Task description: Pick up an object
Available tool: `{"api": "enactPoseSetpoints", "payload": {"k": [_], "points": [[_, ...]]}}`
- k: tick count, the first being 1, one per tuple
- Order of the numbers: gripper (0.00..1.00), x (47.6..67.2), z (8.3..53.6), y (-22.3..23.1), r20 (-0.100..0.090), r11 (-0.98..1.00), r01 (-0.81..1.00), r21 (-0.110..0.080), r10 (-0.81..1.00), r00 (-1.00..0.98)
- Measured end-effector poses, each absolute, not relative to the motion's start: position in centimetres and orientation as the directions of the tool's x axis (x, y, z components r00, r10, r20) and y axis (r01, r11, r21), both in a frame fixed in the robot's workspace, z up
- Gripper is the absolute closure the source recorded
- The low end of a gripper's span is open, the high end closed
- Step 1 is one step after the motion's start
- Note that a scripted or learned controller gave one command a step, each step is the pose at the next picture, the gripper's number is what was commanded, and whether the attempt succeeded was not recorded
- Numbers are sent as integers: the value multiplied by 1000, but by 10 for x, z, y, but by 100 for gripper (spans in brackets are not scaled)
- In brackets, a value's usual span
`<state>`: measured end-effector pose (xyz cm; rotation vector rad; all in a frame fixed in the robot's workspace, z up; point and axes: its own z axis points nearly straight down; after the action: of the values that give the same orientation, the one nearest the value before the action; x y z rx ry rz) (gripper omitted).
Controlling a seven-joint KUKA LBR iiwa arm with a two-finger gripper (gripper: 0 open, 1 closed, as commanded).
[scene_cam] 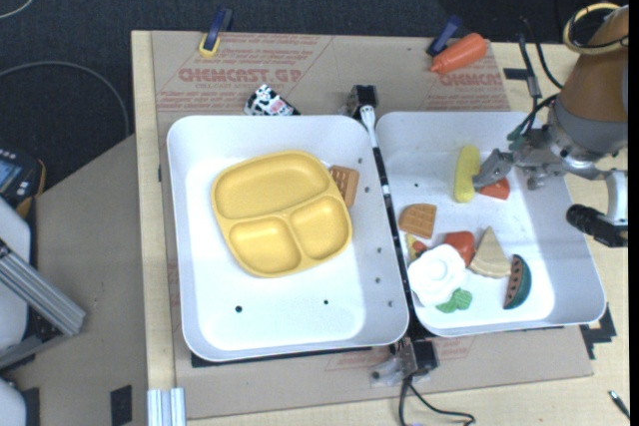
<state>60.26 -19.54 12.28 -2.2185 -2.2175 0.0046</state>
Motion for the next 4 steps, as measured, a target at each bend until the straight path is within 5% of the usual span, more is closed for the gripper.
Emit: {"api": "enactPoseSetpoints", "payload": {"k": [1, 2, 4], "points": [[0, 603, 84, -195, 0, 0, 1000, -1, 1000, 0], [100, 604, 96, -195, -1, 0, 1000, 2, 1000, 0], [100, 605, 186, -206, -3, 0, 1000, 7, 1000, 0]]}}
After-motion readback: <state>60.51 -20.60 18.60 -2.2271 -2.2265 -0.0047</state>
